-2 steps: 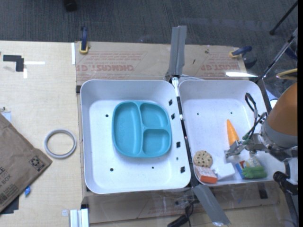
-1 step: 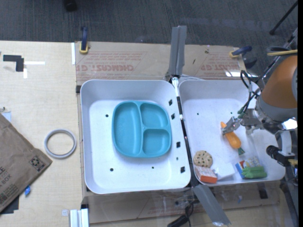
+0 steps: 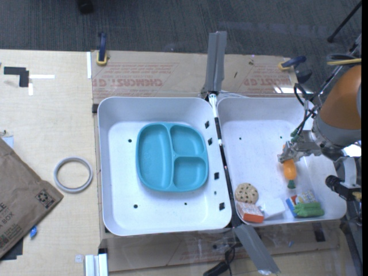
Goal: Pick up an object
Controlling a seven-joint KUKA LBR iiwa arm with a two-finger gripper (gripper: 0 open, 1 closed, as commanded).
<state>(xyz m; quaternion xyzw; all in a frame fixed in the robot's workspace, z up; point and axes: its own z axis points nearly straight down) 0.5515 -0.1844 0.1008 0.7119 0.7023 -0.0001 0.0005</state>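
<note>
Orange object (image 3: pixel 289 170): small orange piece with a dark green end, lying in the right bin toward its right side, directly below the gripper's tip and touching or nearly touching it.
Gripper (image 3: pixel 289 156): pointed down and leftward into the right bin, tip just above the orange object; whether the jaws are open or closed cannot be told, since the metal parts blur together.
Arm (image 3: pixel 342 105): enters from the right edge, orange band uppermost, grey wrist below it, bent down over the right bin's right wall; dark cables run along its upper side.
Right bin (image 3: pixel 253 125): shallow and white, with all loose items gathered in its lower half.
Cookie (image 3: pixel 246 193): round, speckled brown, near the bin's lower left corner.
Red and white packet (image 3: pixel 251 213): just below the cookie, against the lower rim.
Green item (image 3: pixel 309 210): lies at the lower right beside a small colourful packet (image 3: pixel 294 202).
Left bin (image 3: pixel 115 154): white, adjoining the right bin.
Teal plate (image 3: pixel 172 156): three compartments, centred in the left bin.
Tape ring (image 3: pixel 73 173): on the bench, left of the bins.
Cardboard box (image 3: pixel 20 197): at the lower left edge.
</note>
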